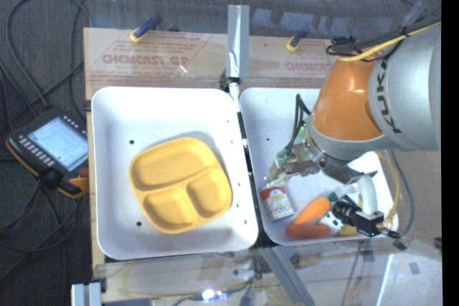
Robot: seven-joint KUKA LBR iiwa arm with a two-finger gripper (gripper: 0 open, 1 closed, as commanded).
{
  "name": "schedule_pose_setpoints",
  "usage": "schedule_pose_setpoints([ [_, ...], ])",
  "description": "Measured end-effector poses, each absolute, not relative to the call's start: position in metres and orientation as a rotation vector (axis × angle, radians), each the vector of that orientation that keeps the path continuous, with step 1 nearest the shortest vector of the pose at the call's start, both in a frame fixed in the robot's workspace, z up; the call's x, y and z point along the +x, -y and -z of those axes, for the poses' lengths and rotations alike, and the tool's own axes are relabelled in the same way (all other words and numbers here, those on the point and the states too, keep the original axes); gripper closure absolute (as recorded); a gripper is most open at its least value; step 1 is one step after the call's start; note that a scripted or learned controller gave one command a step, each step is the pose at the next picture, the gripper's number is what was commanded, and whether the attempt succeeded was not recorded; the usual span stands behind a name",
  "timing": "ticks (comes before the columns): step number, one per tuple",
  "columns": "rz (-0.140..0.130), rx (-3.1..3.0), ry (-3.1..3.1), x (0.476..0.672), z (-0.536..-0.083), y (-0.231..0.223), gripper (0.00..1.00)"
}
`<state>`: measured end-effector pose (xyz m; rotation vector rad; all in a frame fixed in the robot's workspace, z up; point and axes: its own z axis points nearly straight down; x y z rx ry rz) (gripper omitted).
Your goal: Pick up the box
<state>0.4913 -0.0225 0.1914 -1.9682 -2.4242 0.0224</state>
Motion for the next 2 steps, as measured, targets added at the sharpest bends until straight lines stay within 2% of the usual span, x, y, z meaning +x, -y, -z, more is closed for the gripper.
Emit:
schedule_pose_setpoints([
  [1,-0.012,-2.214,2.220,0.4829,-0.1800,-0.0317,1.00],
  [2,-0.017,-2.740,1.533,0.4827,-0.1800,-0.0404,1.00],
])
